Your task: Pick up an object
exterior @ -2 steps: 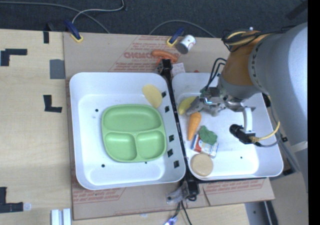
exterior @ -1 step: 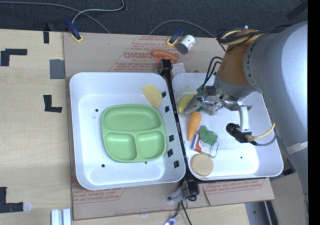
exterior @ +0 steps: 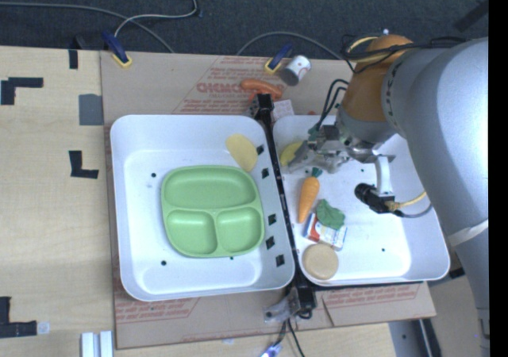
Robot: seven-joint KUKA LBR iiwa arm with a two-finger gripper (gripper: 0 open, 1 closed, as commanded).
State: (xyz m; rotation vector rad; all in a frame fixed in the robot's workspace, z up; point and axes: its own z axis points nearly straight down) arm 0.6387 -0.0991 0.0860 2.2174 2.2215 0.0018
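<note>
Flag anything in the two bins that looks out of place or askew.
Nothing looks spilled or broken. The pale yellow piece rests tilted against the left bin's divider wall, beside the green divided plate. The carrot lies slanted in the right bin.

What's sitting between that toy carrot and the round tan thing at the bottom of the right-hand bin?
In the camera view, a small red-and-white packet topped by a green leafy piece lies between the carrot and the round tan disc.

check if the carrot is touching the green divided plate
Apart. The camera view shows the carrot in the right bin and the green plate in the left bin, with the bins' rims between them.
</note>
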